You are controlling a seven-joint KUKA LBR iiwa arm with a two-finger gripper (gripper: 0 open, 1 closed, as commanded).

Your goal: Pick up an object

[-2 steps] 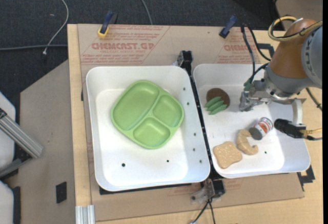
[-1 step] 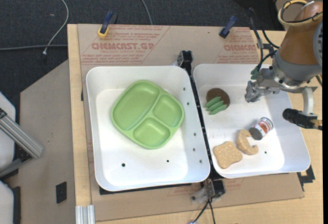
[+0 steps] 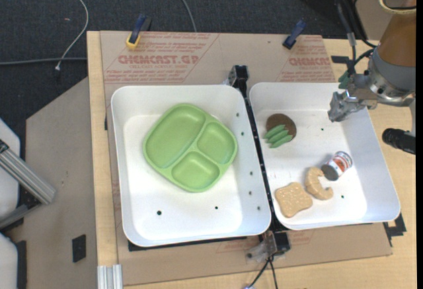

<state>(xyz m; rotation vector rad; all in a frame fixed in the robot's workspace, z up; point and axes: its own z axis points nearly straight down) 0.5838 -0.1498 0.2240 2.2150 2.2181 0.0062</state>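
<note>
Over the right bin (image 3: 377, 168), near its far right corner, my gripper (image 3: 338, 109) hangs from the grey wrist with the orange band above it; whether it is released or clenched I cannot tell from this slant, and nothing shows within its grasp. Taking that right bin as the landmark, the things to pick from lie inside it, all apart from my tool: a brown round piece with green pods (image 3: 280, 129) sits toward its far left side, close to the wall it shares with the neighbouring bin; a small can with a red and white label (image 3: 336, 166) lies on its side near the middle right; just beside the can, toward the near edge, is a tan bitten pastry piece (image 3: 318, 184), and touching or nearly touching that (I cannot say which) is a slice of toast (image 3: 292, 199) close to the near wall. Left of the right bin, the left bin (image 3: 132, 215) holds a green divided plate (image 3: 191, 147), lying flat at a skew.
</note>
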